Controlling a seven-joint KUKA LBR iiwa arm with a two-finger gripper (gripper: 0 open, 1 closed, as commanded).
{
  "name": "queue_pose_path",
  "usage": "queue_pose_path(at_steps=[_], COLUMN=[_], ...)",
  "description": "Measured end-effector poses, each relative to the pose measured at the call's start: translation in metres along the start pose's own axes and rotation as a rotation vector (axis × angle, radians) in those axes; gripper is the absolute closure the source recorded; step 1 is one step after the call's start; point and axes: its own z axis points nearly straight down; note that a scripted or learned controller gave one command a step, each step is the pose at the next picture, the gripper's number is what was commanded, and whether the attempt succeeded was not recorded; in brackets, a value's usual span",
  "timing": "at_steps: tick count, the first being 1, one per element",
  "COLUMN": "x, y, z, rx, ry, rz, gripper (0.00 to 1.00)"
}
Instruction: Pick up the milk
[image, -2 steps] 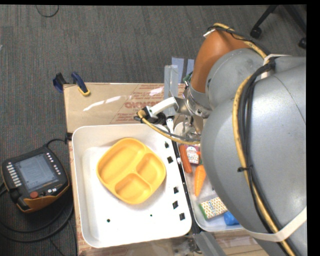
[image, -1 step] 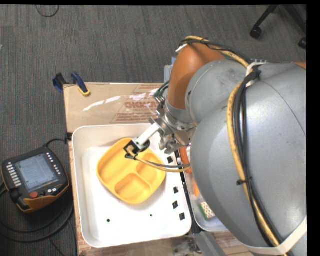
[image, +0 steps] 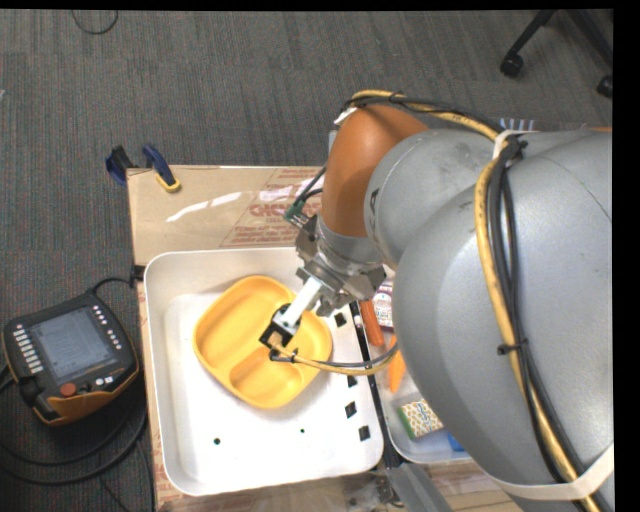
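Grey arm with orange band (image: 355, 170) reaches in from right, wrist bent down over left bin. Jaws sit low by right edge of yellow divided plastic plate (image: 232, 335); cannot tell whether jaws are apart or together.

Shallow white left bin (image: 160, 400) on table: plate lies left of and below jaws.

Right of jaws, white right bin (image: 425, 450), mostly hidden under arm:
- slim orange object (image: 370, 325) just beside jaws
- small box with green print (image: 420, 415) further down-right

Milk: possibly that box, cannot tell.
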Motion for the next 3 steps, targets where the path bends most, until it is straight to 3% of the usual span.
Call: queue_pose_path(at_steps=[1,2,3], x=[0.058,0.025,0.032], y=[-0.026,-0.036,-0.062], z=[-0.034,-0.064,0.001], rx=[-0.004,-0.003,-0.001], ry=[0.003,0.001,0.0], rz=[-0.261,-0.333,-0.479], gripper=[1.0,1.0,1.0])
